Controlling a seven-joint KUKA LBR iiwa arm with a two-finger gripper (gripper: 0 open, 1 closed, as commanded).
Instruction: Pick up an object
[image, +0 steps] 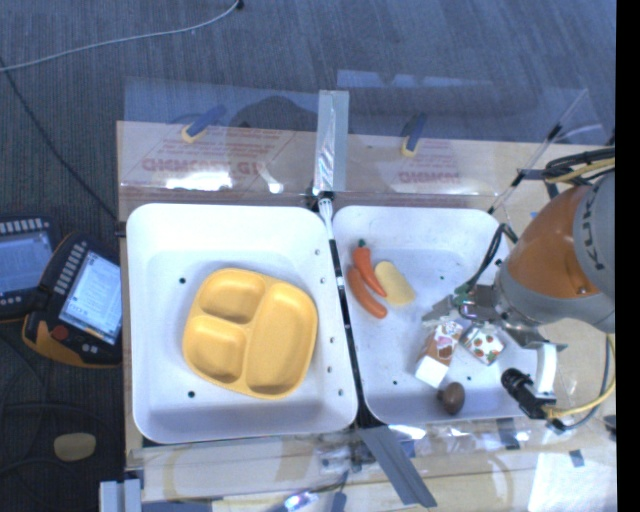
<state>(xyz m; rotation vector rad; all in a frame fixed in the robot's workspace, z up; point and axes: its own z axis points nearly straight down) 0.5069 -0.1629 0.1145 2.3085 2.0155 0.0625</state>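
The right bin (400, 225) holds two orange carrots (365, 282) near its left wall, with a pale yellow piece (395, 283) beside them. Lower right lie a small brown-and-white box (437, 356), a dark brown round item (451, 397) and a white strawberry-patterned packet (484, 345). The arm's orange band (555, 255) and grey wrist hang over the bin's right side. The gripper (462, 318) points down-left, just above the box and the packet.
A yellow divided plate (250, 330) lies in the middle of the left bin (160, 240). A divider wall (338, 300) separates the bins. A teach pendant (70, 300) sits on the floor to the left. Cables run along the right edge.
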